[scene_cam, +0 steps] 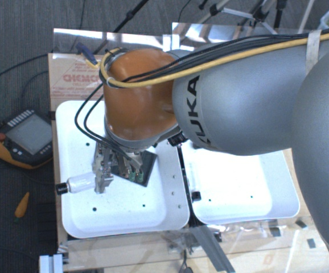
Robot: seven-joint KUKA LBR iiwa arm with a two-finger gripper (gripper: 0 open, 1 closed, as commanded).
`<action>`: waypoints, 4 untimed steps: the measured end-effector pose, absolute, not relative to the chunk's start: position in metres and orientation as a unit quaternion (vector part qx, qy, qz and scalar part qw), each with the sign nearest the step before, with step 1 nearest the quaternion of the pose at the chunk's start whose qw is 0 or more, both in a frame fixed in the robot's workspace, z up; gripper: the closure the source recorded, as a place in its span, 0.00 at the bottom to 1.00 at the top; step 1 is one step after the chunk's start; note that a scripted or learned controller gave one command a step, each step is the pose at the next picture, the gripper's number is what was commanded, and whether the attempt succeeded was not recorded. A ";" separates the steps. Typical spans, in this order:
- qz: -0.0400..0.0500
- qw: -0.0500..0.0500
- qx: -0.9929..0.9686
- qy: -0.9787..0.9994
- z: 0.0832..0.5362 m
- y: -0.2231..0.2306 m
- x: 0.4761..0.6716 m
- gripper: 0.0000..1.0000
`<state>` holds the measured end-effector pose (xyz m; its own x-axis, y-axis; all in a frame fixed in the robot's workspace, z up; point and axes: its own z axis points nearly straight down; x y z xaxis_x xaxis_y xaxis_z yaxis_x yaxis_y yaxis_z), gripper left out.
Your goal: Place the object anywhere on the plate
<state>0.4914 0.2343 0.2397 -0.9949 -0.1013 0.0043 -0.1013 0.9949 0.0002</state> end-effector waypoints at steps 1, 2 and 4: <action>0.001 -0.001 -0.137 -0.991 0.376 0.233 0.577 1.00; 0.000 0.001 0.008 -1.000 0.351 0.234 0.526 1.00; -0.002 0.000 0.504 -0.864 0.254 0.229 0.620 1.00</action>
<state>0.6204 0.2286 0.2536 -0.4925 -0.8703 -0.0025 -0.8703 0.4924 0.0038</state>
